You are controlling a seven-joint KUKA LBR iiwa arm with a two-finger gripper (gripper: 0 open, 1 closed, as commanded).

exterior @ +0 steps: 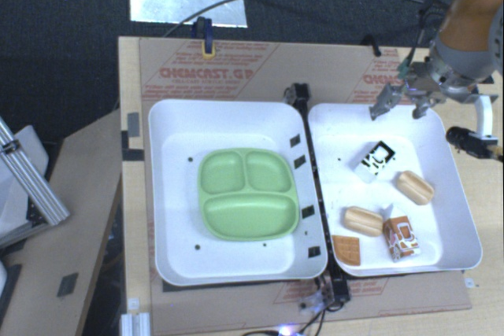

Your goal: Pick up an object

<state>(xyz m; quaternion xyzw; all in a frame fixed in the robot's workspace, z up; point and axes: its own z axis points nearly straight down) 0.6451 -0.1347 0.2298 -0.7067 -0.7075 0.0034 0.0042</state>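
L bin: green tray. R bin: bun, carton.

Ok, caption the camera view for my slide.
Open gripper poised over the right bin's far edge; green divided plate sits in the left bin.

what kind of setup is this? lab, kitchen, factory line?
Most likely a robotics lab grasping bench: two shallow white plastic bins side by side on a protective-film-covered sheet, a grey-and-orange arm's two-finger gripper above toy food like a tan plastic hot dog bun.
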